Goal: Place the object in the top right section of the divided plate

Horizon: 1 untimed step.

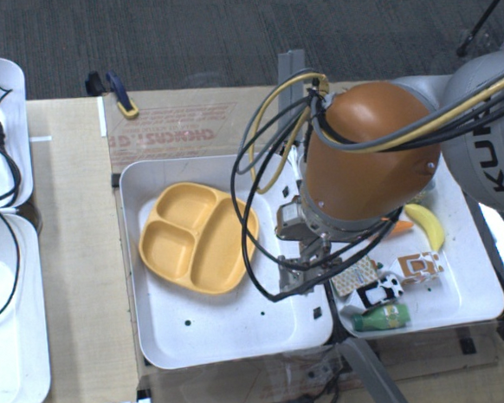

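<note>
Camera view, gripper (pixel 295 281) at left bin's (pixel 150 335) right edge, finger state unclear, yellow divided plate (pixel 198 237) nearby

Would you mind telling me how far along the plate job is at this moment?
Nothing looks done: the yellow divided plate in the left bin has nothing in any section. The gripper hangs near the seam between the bins, with no object visibly held. The banana, green bottle and other items lie in the right bin. Picking and placing remain.
</note>
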Tool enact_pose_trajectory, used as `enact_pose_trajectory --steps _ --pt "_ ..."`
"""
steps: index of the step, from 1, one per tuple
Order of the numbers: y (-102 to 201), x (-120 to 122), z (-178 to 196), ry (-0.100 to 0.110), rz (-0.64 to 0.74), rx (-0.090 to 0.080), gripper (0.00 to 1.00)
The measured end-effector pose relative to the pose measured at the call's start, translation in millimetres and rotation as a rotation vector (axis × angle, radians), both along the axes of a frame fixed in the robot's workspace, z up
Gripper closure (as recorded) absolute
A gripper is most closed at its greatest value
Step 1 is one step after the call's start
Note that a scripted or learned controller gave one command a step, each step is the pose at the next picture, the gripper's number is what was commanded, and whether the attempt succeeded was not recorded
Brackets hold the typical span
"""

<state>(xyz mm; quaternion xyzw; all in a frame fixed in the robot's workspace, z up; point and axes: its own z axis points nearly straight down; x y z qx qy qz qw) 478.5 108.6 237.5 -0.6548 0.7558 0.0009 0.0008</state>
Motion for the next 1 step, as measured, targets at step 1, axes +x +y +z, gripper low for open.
enact_pose_trajectory --steps 1 --pt "0.2 0.0 0.0 0.0 0.0 0.0 0.0"
